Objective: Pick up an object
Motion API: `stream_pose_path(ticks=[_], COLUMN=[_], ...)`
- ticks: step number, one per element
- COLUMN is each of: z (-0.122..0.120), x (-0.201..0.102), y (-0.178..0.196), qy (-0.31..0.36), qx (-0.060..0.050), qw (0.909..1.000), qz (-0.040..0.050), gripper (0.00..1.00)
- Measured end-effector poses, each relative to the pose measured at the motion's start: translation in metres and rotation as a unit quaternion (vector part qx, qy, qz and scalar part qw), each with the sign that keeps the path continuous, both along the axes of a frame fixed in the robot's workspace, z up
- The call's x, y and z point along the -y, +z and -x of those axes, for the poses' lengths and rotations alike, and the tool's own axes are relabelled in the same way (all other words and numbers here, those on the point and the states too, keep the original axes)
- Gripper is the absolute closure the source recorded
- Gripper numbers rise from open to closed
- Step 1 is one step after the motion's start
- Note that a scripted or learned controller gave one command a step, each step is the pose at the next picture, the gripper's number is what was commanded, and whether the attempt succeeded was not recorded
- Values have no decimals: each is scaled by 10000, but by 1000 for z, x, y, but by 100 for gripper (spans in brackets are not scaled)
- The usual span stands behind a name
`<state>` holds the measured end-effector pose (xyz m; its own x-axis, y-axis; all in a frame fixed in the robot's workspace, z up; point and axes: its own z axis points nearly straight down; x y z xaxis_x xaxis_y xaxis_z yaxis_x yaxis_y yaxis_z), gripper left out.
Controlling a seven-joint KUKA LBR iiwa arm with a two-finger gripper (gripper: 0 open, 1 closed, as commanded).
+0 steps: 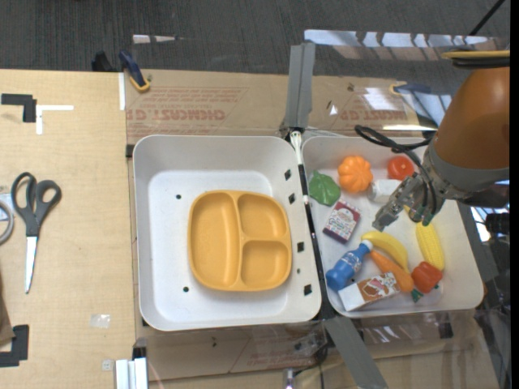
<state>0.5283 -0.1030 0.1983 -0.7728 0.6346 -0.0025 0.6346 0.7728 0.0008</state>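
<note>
We saw jaws (403, 203) over right bin (470, 298), mid-right of frame; couldn't tell whether apart or together. Risk: banana (385, 244), corn (429, 245) crowded close, likely glancing miss.

A light wooden bench (65, 241) sits on a dark grey carpet floor (227, 10), with flat brown cardboard (203, 104) on top and black-handled scissors (34, 209) nearby.

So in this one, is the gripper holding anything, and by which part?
Nothing is held. The gripper hangs over the right bin, above the banana, with nothing between its fingers.
</note>
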Motion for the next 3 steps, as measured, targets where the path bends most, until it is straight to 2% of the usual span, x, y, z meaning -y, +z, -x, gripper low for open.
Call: stream_pose_path(ticks=[1,2,3], z=[0,20,40], x=[0,4,-1], y=[0,-87,-93], qy=[0,-552,-830], qx=[-2,85,178], qw=[10000,9984,9964], qz=[2,2,34], gripper=[0,0,0])
